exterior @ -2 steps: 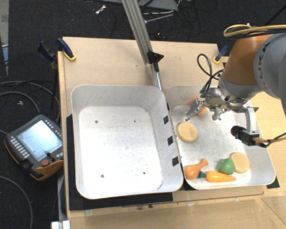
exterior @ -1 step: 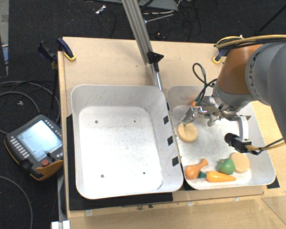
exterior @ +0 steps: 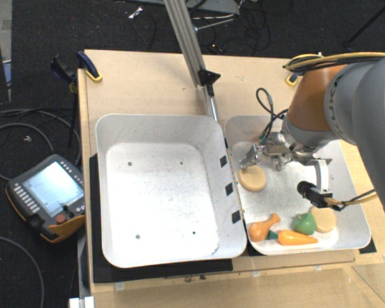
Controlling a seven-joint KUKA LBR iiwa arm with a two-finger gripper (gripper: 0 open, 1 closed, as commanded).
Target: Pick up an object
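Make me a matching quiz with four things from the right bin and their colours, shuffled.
Things:
1. round disc below the tool
2. carrot
3. pepper-like piece
4. right bin

Colours:
A. green
B. white
C. pale tan
D. orange

Pairs: 1-C, 2-D, 3-A, 4-B
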